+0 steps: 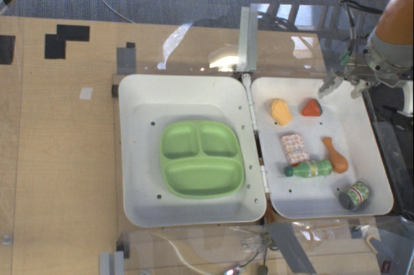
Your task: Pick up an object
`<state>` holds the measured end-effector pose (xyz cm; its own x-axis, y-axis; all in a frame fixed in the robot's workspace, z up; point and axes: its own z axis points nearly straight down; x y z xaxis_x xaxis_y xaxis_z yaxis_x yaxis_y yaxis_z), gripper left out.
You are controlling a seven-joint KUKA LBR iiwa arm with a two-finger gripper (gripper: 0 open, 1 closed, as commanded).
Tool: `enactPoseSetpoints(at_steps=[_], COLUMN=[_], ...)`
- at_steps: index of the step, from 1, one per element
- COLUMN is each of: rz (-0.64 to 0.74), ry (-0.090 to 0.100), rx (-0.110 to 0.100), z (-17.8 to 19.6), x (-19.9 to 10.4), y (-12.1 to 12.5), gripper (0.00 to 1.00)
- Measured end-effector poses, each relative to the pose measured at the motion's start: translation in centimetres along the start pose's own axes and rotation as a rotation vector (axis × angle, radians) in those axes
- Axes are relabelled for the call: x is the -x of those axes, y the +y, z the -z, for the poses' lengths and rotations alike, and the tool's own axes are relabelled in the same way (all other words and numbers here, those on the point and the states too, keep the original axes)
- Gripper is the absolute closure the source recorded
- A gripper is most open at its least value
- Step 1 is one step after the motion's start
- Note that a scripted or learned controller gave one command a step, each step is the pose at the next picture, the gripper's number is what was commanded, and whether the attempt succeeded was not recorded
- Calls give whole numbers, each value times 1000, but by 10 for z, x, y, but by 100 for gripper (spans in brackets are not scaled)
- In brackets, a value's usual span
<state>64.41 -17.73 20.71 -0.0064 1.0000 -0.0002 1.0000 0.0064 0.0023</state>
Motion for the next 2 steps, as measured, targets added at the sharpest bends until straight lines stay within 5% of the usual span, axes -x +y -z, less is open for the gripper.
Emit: enactPoseSetpoints(at_steps=[1,2], rz=[3,-4], ry=[0,-2], rx=[0,12], z=[-85,-116], x=[-24,-18], y=[26,-38], gripper=[0,0])
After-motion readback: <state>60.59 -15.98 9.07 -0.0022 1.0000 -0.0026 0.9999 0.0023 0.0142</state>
